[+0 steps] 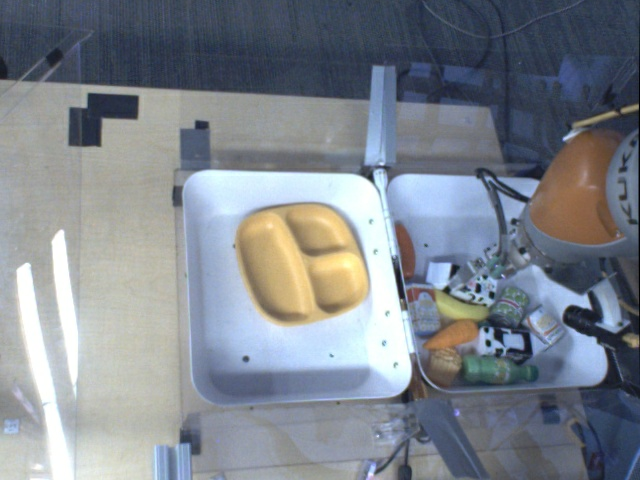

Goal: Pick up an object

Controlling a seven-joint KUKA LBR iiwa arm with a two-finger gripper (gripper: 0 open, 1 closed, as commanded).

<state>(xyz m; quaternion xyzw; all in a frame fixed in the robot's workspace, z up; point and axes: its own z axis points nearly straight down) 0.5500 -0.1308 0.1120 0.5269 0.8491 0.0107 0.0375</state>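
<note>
A: Where does the tool (492,264) stand?

B: Low in the right bin (440,200), at the upper edge of the heap; the orange band (572,200) on the arm hangs above it and hides much of the wrist; whether it is spread or closed, or has anything between its tips, I cannot tell from this slant.

A: And what might it take?

B: All the candidates lie in that right bin: a banana (461,307) just below the tool, a carrot (452,334) below that, a green bottle (497,370) along the front wall, a black-and-white patterned piece (478,291) touching the banana; the left bin (200,268) bears a yellow divided tray (300,261).

A: How should the pick go?

B: I would choose one piece with free sides, perhaps the banana; set the tips across its narrow width, not along it; descend straight so neighbours are not nudged; close fully before lifting; then rise slowly and check that something actually comes up.
</note>
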